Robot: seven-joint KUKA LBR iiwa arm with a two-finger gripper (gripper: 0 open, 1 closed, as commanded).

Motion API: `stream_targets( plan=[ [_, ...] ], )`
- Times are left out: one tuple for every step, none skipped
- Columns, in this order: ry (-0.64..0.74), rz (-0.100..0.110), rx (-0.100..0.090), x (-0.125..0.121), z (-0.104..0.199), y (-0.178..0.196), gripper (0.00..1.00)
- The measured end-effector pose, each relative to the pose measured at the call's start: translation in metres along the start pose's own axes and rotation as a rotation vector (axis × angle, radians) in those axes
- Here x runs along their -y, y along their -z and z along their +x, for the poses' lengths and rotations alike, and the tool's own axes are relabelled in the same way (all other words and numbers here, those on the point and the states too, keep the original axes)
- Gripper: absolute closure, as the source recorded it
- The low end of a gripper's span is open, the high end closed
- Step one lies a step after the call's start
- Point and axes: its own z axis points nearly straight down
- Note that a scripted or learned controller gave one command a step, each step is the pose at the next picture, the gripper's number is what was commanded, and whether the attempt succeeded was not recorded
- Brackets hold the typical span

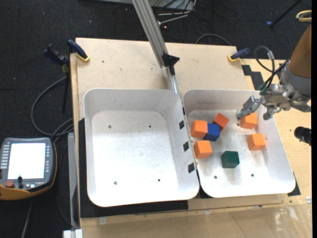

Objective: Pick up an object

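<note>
One orange cube (249, 121), between spread pincer (257, 110)

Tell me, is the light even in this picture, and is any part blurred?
Camera view: the light is soft and even, and the blocks throw only faint shadows in the right bin; the left bin looks bright but not glaring; the gripper is slightly soft, while the green block stays sharp.

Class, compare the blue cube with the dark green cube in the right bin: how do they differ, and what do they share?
The blue cube is bright blue; the dark green cube is nearly black-green. The blue cube is packed against orange cubes, while the dark green cube sits apart from the others. The blue cube lies farther from the bin's near rim. Both are similar-sized cubes in the right bin.
</note>
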Motion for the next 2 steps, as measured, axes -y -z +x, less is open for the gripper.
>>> stream_targets(
  plan=[
    [0.009, 0.005, -0.003, -0.022, 0.066, -0.058, 0.0],
    [0.002, -0.011, 0.002, -0.066, 0.053, -0.139, 0.0]
  ],
)
